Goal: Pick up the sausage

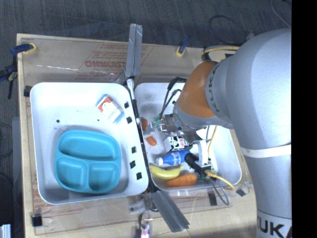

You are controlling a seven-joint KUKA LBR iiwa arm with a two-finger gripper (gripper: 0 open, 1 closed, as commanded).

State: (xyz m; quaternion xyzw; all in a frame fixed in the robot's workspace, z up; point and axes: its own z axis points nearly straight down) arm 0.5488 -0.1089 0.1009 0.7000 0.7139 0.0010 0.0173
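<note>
Sausage [151,141]: small, reddish, probably light and slick; lies in right bin [231,148] near the left wall, above banana [165,171] and carrot [181,180]. Best pinched across its middle. Gripper [174,133] just beside it; opening cannot be judged.

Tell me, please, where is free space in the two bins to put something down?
Left bin: bare floor along the far wall, left of the small carton, above the blue tray. Right bin: crowded; banana, carrot, bottle under the arm.
</note>
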